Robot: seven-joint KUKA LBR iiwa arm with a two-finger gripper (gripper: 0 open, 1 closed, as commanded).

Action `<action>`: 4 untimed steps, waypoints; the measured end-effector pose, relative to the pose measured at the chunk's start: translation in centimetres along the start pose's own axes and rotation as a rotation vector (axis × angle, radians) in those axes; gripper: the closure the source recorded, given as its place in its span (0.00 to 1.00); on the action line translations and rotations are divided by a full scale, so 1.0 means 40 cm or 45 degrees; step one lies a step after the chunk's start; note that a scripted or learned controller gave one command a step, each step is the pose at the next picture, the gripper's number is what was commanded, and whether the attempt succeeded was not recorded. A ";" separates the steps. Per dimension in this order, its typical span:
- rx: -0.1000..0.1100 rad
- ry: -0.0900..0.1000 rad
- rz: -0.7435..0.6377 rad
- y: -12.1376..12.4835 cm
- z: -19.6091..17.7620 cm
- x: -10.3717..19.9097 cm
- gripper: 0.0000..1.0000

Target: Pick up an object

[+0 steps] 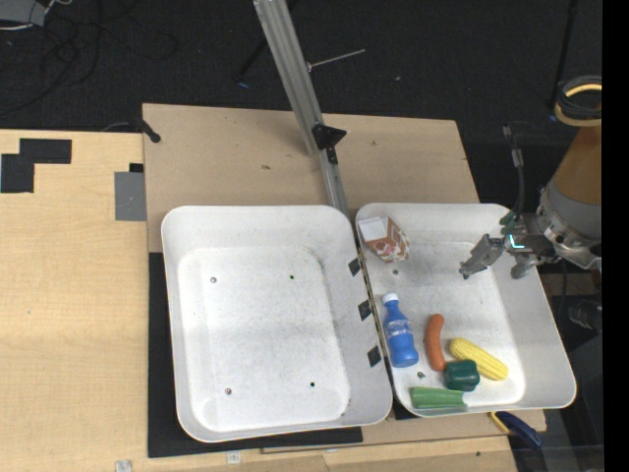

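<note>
My gripper (499,264) hangs over the right part of the right bin (536,308), open, with nothing between its fingers (480,260). In that bin, a red and white carton (384,241) stands at the back left. A blue bottle (398,331) lies along the left wall. Toward the front lie an orange sausage-shaped piece (434,340), a yellow corn cob (480,359), a dark green round piece (461,375) and a light green long piece (436,398). All of them sit to the left of and nearer than the gripper, apart from it.
The left bin (257,318) sits beside the right one, sharing a middle rim with black clips (367,309). A slanted metal rail (300,96) runs from the back down to the bins' junction. The arm (580,180) enters from the right.
</note>
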State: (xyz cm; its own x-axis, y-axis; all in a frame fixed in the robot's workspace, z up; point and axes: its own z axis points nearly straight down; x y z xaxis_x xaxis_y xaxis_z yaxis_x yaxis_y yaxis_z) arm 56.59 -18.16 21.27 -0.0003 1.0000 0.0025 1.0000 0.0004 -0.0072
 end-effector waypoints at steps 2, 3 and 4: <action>0.000 0.000 -0.002 0.015 0.114 0.016 0.00; 0.003 0.001 0.001 0.005 0.275 0.022 0.00; -0.007 -0.003 0.003 0.006 0.303 0.024 0.00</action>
State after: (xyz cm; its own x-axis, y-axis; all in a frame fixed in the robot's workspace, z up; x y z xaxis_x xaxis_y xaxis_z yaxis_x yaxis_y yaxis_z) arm 56.75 -17.18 9.16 0.0022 1.0000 0.0003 1.0000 -0.0022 -0.0020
